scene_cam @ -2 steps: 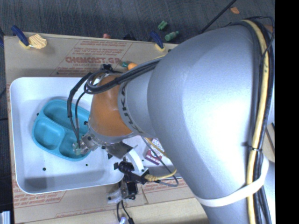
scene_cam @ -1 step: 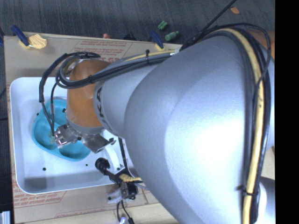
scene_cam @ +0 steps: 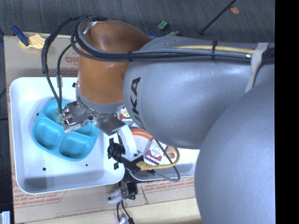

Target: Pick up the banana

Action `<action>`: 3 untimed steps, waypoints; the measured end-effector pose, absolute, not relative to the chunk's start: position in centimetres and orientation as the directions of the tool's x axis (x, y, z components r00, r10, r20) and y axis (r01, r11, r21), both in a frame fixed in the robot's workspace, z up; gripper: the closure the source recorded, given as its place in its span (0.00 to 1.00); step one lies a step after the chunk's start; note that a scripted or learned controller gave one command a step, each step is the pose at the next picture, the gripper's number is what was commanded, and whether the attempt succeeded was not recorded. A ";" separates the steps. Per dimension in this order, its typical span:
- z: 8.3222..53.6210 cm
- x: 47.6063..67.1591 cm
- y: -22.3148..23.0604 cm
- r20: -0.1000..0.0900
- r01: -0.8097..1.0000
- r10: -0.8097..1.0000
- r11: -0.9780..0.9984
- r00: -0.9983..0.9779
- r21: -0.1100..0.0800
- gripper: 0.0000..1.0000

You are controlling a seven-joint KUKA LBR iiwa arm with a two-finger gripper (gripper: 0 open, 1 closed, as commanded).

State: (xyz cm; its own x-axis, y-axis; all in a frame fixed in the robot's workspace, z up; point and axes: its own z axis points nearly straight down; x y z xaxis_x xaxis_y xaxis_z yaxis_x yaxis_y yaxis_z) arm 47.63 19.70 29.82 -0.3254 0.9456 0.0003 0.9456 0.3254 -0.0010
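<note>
**Pincer over the blue dish**

Pincer hangs low in the left bin, right over a blue dish. The dish has a few cups in it, and it lies just under the pincer and a bit toward the near side. I cannot tell if the pincer is wide or narrow, or if it holds a thing, because the big wrist sits on top of it.

I cannot tell where the banana is. The grey arm covers most of the right bin.

Above the pincer is the orange band of the arm. Black cables loop from the band down to the far side of the pincer.

To the right of the pincer, past the wall between the bins, a few small things peek out from under the arm. Closest is an orange thing. A little more to the right and nearer lies a small packet with red and white on it. Just beside the packet is a round tan thing, half hidden.

Both bins sit on brown cardboard with red print. Far up and to the left of the pincer, on the cardboard outside the bin, lies a small yellow and blue thing.
</note>
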 end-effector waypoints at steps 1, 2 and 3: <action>26.5 52.5 12.6 -0.002 0.961 0.961 -0.278 0.278 -0.004 1.00; 23.7 53.3 1.9 0.001 0.999 0.999 0.042 -0.042 -0.006 1.00; 19.3 59.8 -1.4 0.000 0.944 0.944 0.330 -0.330 -0.001 1.00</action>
